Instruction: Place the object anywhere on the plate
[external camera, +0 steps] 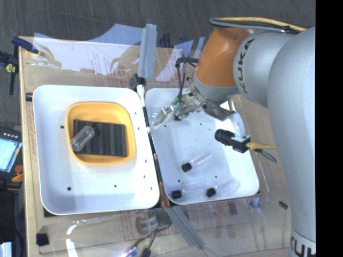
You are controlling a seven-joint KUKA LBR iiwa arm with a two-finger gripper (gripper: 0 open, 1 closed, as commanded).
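The arm [278, 90] comes in from the right, its grey bulk filling that side, the orange band [222, 58] sitting above the wrist over the far part of the right bin [244, 189]. The wrist bends down and to the left, so the gripper [169, 113] hangs low over the far left corner of that bin, close to the wall shared with the left bin [48, 143]. Whether its tips are apart or together cannot be told; they blur into the white floor. "KUKA" reads in dark letters on the grey casing just right of the band, and again, partly cut off, at the near right edge. A yellow plate [99, 114] with a dark ribbed centre lies in the left bin, and a clear vial [83, 137] rests tilted on its left part. In the right bin lie more clear vials with black caps: one [194, 162] mid-floor, others [211, 190] along the near wall.
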